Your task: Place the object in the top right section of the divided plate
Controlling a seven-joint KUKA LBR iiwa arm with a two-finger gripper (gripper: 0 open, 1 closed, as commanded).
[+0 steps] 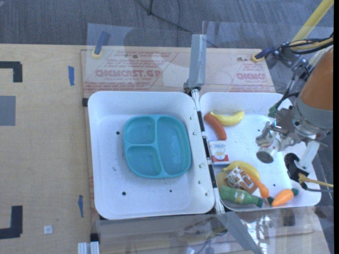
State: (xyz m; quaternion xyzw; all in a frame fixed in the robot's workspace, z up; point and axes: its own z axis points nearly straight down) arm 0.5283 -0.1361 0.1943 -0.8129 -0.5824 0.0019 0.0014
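Claw (pixel 266 146): we see it over the right bin (pixel 254 102), grip state unclear.
Divided plate (pixel 157 146): left bin (pixel 106 110), well left of claw.
Plate axis: we read it roughly square, long section rightward.

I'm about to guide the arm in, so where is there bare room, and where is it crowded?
Free: all three sections of the divided plate, the left bin floor around it, and the right bin middle between banana and gripper. Crowded: the right bin's lower corner, with green bottle, carrot and carton.
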